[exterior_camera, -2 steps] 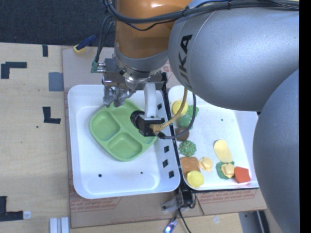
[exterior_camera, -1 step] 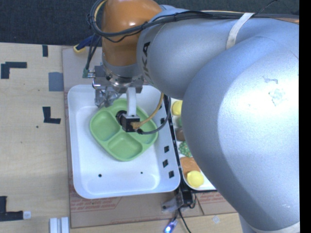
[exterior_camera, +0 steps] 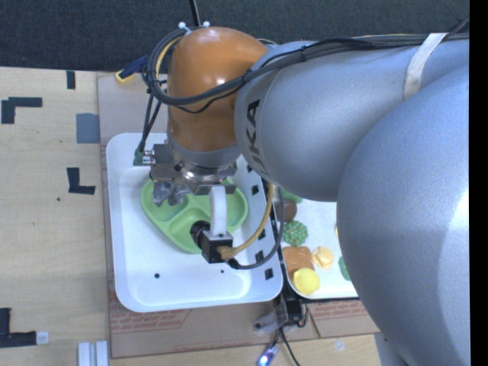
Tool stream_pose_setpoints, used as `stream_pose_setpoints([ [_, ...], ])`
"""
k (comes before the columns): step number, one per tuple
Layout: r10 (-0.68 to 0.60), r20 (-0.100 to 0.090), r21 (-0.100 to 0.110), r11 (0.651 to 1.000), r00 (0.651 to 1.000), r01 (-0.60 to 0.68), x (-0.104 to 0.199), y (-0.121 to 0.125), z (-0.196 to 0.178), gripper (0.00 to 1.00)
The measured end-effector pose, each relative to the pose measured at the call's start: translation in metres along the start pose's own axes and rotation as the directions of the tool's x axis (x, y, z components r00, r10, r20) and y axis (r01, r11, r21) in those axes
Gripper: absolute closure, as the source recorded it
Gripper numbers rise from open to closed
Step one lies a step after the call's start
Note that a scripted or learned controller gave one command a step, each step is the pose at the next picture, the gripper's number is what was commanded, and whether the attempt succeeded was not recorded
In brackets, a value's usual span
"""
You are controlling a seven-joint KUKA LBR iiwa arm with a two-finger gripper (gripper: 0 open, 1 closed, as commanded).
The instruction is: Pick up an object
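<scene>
Green dish (exterior_camera: 171,219) lies in the left bin (exterior_camera: 130,227), long axis diagonal, beneath the pincer (exterior_camera: 183,193); pincer opening cannot be told. Open floor toward the near rim.

Pale wooden bench (exterior_camera: 46,227) with black tape marks (exterior_camera: 76,181), dark carpet (exterior_camera: 76,21) beyond.

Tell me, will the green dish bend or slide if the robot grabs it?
The green dish looks like moulded plastic with divided hollows, so it is probably stiff and light. It lies flat in the smooth white bin, so a push may well slide it instead of tipping it. Its thin rim might slip from the gripper.
</scene>
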State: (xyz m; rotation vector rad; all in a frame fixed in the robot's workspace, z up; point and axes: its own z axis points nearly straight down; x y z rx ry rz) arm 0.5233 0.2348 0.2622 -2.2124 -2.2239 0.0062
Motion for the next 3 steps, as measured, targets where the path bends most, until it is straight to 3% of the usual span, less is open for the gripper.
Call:
stream_pose_setpoints([
  [1, 0.002, -0.006, -0.023, 1.0, 1.0, -0.002, -0.011, 0.026, -0.283, 1.0],
  [2, 0.007, 0.004, 0.003, 1.0, 1.0, -0.007, -0.047, -0.009, -0.208, 1.0],
  [3, 0.006, 0.007, 0.005, 1.0, 1.0, -0.006, -0.035, 0.106, -0.12, 1.0],
])
